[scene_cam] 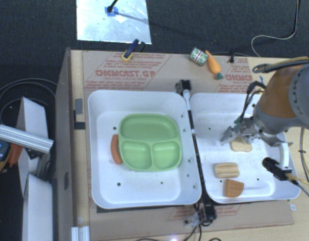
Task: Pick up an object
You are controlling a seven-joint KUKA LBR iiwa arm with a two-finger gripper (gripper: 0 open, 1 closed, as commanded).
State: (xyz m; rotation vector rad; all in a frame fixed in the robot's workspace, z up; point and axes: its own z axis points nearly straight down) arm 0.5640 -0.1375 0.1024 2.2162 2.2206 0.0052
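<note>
**Claw over pale piece in right bin – grip not confirmed**

Left to right. Left bin [102,134]: we note a green divided tray [149,142], smooth moulded plastic w/ rounded corners and three compartments. An orange-red sausage-shaped item [115,149] lies just beside the tray's left edge, long axis running up-down in the view.

Right bin [214,114], front half: a tan cylinder-like block [226,170], looks like wood, long axis left-right. Just below it, an orange-brown wedge-ish piece [233,188], matte, one rounded edge.

Further right, the gripper [235,133] sits low in the bin, pointing left. Directly at its lower right edge lies a pale cream piece [241,146], flattish, irregular outline; partly covered by the claw, so its long axis can't be made out. It is the nearest candidate, touching or nearly touching the claw, on the side toward the bench front.

Claw state: we cannot tell if it is spread or closed; nothing is visibly gripped.

Judgement: any pick here turns on the claw shifting slightly toward the bench front to centre over the cream piece. Risk: thin flat shape, may slip.
</note>
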